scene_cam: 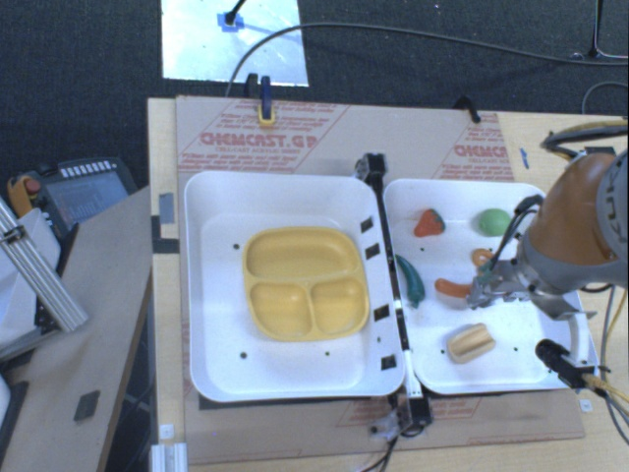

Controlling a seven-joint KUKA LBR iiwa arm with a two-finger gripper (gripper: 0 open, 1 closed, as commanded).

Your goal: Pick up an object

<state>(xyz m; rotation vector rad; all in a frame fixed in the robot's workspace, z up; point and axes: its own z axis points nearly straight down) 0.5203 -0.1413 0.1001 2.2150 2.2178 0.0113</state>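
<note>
Reaching down in the right bin (550, 377), gripper (482, 296) beside the orange sausage-shaped toy (453, 288), finger state impossible to tell; next, apparently, closing squarely on it.

I work in a lab or test room, not a home. My bench (324, 131) is a plain board with printed lettering, bearing two white bins (211, 264) clipped side by side. Cables (413, 35) trail over dark carpet (79, 67). A control pendant (84, 190) and a metal rail (39, 273) lie on a side table (98, 303).
</note>
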